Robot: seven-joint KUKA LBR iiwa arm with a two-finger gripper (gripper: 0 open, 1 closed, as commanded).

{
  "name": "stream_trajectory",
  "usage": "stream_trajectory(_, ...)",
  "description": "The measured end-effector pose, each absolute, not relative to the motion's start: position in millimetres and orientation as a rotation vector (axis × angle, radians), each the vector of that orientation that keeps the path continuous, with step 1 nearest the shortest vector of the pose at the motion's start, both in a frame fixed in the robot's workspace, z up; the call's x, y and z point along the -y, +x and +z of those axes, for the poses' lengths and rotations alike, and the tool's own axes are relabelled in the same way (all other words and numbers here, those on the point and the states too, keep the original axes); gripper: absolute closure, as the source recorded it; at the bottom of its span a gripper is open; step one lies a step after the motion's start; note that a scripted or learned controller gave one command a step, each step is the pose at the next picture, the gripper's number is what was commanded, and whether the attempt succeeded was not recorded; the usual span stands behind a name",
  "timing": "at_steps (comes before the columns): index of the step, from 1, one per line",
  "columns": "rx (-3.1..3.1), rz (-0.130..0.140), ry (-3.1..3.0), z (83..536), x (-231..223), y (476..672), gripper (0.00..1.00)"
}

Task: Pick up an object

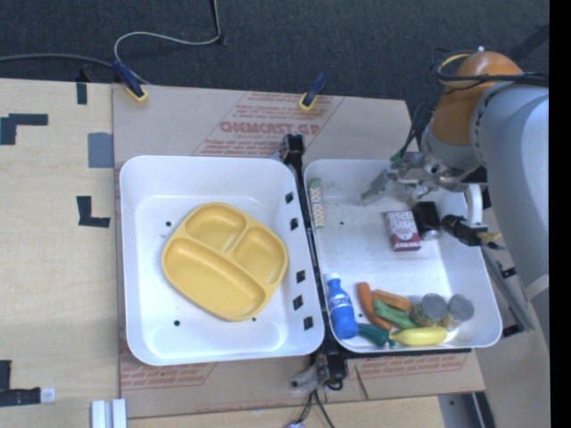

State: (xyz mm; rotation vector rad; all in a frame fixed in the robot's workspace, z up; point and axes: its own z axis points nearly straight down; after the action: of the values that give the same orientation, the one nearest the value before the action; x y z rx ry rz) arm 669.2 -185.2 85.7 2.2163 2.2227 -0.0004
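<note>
Arm: the grey arm (513, 141) comes in from the right, its orange band (464, 96) at the upper right corner of the right bin.
Gripper: the gripper (379, 185) hangs over the upper part of the right bin, its metal fingers (373, 188) pointing left and down toward the bin floor. The fingers look slightly spread with nothing between them, though the gap is small and hard to judge.
Right bin: the white bin (357, 239) holds all the small things.
Red box: a small red and white box (403, 230) lies on the bin floor just below and to the right of the gripper, apart from the fingers.
Blue bottle: a blue bottle (340, 307) with a white cap lies by the bin's left wall, near the bottom.
Toy food: an orange carrot (366, 300), green pieces (391, 313) and a yellow banana (419, 336) crowd the bottom edge.
Cans: two grey cans (444, 308) sit side by side at the bottom right corner, touching the pile.
Strip: a thin pale strip (316, 203) lies along the left wall near the top.
Left bin: the other white bin (143, 239) carries a yellow divided plate (225, 259), lying flat near its middle.
Bench: brown cardboard (205, 123) lies under both bins, held by two blue and yellow clamps (132, 82) at its far edge.
</note>
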Motion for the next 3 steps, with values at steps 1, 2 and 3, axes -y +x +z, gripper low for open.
stream_trajectory(1, -2.221, 0.000, 2.218, 86.0, 206.2, 669.2, 0.00)
stream_trajectory(2, -2.236, 0.008, 2.225, 85.5, 216.0, 669.8, 0.00)
stream_trajectory(3, -2.237, 0.007, 2.224, 85.4, 216.2, 669.8, 0.00)
